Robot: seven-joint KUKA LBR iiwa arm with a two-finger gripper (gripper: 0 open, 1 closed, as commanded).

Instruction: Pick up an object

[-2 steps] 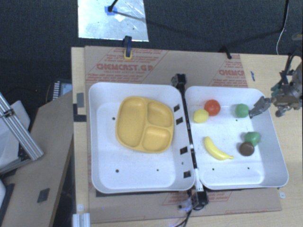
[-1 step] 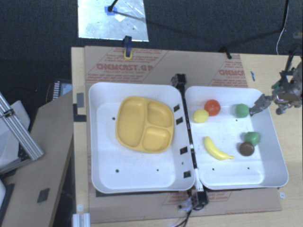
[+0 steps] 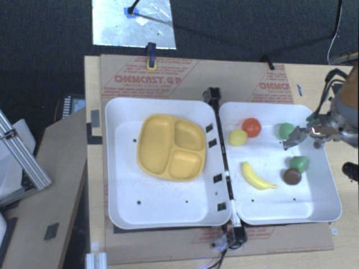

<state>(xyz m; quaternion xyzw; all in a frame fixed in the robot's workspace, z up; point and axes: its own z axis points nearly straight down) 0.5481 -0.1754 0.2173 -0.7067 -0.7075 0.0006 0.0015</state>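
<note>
The right bin (image 3: 322, 206) holds several small toy foods: a red ball (image 3: 251, 126), a yellow lemon (image 3: 238, 137), a yellow banana (image 3: 257, 176), a green piece (image 3: 286, 130) near the far right, another green piece (image 3: 298, 162) and a brown piece (image 3: 291, 176) touching it. My gripper (image 3: 305, 142) hangs over the right bin's right side, between the two green pieces. Its fingers stand open with nothing between them; the left fingertip (image 3: 290, 142) is just below the upper green piece.
The left bin (image 3: 120, 200) holds a yellow three-compartment plate (image 3: 171, 147). Black clips run along the seam between the bins (image 3: 224, 167). A shiny sheet (image 3: 133, 15) lies on the floor beyond the bench. Metal rails (image 3: 19, 156) stand at the left.
</note>
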